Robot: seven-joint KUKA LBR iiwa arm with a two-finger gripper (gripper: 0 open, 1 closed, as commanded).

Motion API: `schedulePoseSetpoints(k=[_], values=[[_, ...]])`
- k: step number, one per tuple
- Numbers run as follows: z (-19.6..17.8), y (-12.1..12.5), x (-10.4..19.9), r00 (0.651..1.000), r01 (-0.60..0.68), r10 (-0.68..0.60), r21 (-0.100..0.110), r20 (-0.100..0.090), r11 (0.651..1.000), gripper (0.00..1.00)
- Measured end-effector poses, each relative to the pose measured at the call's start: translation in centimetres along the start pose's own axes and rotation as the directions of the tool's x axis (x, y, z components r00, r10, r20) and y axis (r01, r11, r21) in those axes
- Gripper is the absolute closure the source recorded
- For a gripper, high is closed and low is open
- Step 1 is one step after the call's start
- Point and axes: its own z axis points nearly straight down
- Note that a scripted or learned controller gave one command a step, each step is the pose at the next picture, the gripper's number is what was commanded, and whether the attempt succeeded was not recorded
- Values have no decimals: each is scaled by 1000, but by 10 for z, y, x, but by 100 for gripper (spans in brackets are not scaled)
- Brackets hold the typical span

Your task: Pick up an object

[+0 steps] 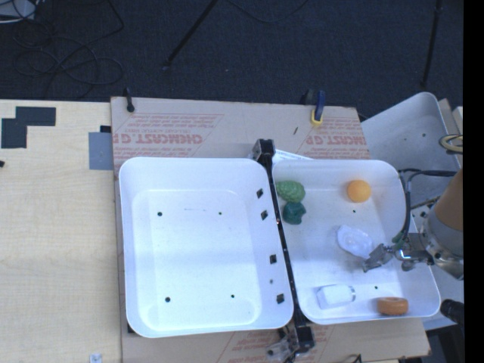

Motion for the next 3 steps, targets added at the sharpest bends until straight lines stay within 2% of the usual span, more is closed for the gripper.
schedulePoseSetpoints(k=[1, 2, 3], values=[[47, 9, 0, 1000, -1, 1, -2, 1, 1000, 0], [46, 0, 124, 1000, 13, -13, -1, -4, 1000, 0], [36, 70, 95, 1000, 4, -4, -7, 4, 1000, 0]])
